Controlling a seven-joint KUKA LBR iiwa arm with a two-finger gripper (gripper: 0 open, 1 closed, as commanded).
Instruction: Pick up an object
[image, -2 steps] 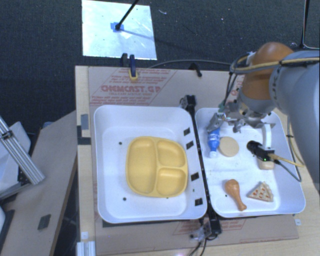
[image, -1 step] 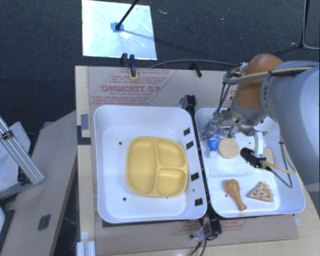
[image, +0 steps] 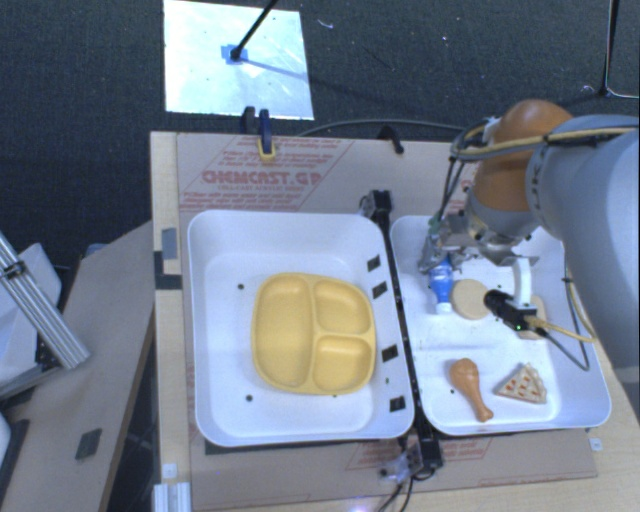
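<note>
Arm (image: 585, 190) reaches in from the right, with the orange band (image: 520, 135) above the wrist. The jaws sit low over the back-left part of the right bin (image: 440, 345).

- Jaws: right at the top end of a small blue-and-white bottle-like item (image: 441, 292). Can't tell from this angle whether they're open or closed, or whether they have any hold on it - the wrist body hides the tips.
- Blue-and-white item: in the right bin near the wall shared with the other bin, towards the back. Touching or just beside a tan round disc (image: 468, 299) on its right.
- Toy drumstick (image: 470, 387): front half of the right bin, lying flat, thick end towards the back, bone end towards the front edge.
- Triangular waffle-patterned slice (image: 523, 384): just right of the drumstick and apart from it, also lying flat.
- Left bin (image: 215, 240): holds a yellow divided plate (image: 313, 333) with three compartments, roughly centred, flat on the floor of the bin.

The bins sit side by side, with black clips (image: 380, 290) along the seam between them. Under both is a brown sheet with red print (image: 265, 175) on the counter (image: 165, 330), and a blue clamp (image: 264, 130) sits at the sheet's back edge.
</note>
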